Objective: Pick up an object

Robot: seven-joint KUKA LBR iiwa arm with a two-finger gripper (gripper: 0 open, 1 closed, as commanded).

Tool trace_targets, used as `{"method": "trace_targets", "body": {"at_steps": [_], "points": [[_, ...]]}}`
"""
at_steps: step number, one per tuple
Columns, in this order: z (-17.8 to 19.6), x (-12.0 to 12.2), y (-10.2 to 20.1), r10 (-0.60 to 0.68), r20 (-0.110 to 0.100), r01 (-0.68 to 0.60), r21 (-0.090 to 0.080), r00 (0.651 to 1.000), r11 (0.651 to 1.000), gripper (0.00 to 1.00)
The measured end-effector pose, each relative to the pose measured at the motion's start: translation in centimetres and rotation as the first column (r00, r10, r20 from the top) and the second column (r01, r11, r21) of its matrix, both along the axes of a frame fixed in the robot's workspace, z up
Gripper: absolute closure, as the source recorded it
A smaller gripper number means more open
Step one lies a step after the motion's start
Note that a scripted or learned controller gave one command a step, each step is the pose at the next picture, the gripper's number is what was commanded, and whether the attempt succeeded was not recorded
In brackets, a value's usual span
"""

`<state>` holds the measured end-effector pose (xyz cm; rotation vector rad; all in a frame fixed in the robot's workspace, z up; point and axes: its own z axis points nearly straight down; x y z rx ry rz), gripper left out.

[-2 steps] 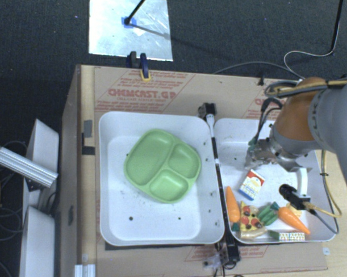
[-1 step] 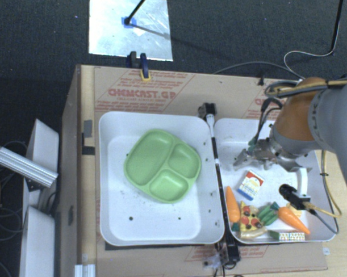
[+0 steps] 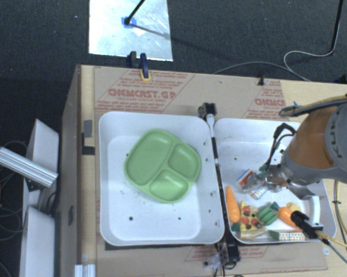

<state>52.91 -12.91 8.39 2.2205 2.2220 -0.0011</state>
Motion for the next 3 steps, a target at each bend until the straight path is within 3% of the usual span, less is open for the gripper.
{"method": "trace_targets", "body": {"at_steps": [1, 2, 3], "points": [[0.1, 9.0, 4.4, 0.004, 0.004, -0.004, 0.001, 1.000, 1.000, 0.00], [0.0, 4.6, -0.6, 0.001, 0.001, -0.001, -0.001, 1.000, 1.000, 0.00], [0.0, -1.5, -0.5, 0.000, 0.000, 0.000, 0.001, 1.000, 1.000, 0.00]]}}
